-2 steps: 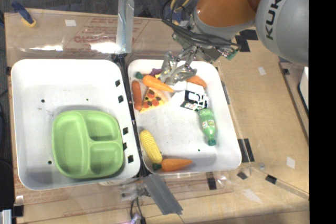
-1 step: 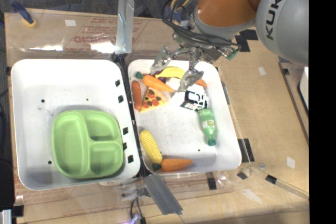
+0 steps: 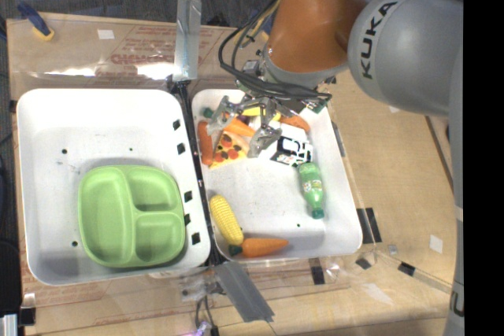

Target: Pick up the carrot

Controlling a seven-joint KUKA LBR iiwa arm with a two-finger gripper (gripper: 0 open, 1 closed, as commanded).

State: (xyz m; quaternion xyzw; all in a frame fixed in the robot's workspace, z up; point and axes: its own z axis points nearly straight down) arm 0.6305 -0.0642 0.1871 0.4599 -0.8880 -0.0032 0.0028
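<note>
The carrot (image 3: 264, 246) is orange and lies on its side at the near edge of the right bin (image 3: 339, 226), its blunt end touching a yellow corn cob (image 3: 225, 219). My gripper (image 3: 246, 124) hangs over the far end of that bin, well away from the carrot. It is open, with its grey fingers (image 3: 264, 139) apart above a pizza slice toy (image 3: 232, 142). Nothing sits between them. The wrist and its orange band hide part of the bin's far end.
A green bottle (image 3: 311, 188), a black and white toy (image 3: 291, 150), an orange-red stick (image 3: 205, 142) and small yellow and orange pieces crowd the right bin's far half. A green divided plate (image 3: 131, 214) lies in the left bin (image 3: 47, 122).
</note>
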